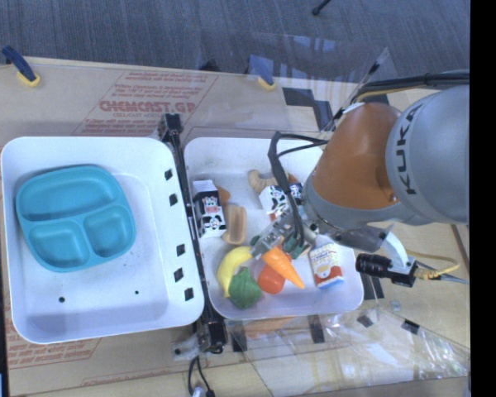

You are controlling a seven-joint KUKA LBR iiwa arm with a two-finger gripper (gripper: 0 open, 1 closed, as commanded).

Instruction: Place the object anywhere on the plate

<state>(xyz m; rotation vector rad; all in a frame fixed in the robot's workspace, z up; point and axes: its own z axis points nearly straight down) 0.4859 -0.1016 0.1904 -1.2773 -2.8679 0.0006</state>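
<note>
1. A grey arm with an orange band (360, 168) reaches from the right into the right bin (231, 151).
2. Its gripper (283, 236) hangs low, just above a toy carrot (283, 266).
3. Left of the jaws lie a banana (231, 265) and a green vegetable (245, 289).
4. Right of them sits a small carton (325, 265).
5. Far left, a blue divided plate (73, 215) rests in the left bin (33, 321).

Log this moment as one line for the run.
claw: low in right bin, over toy carrot | plate: left bin, nothing on it

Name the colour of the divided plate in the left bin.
Light blue. The plate shows clearly in the camera view, against the white bin.
</note>
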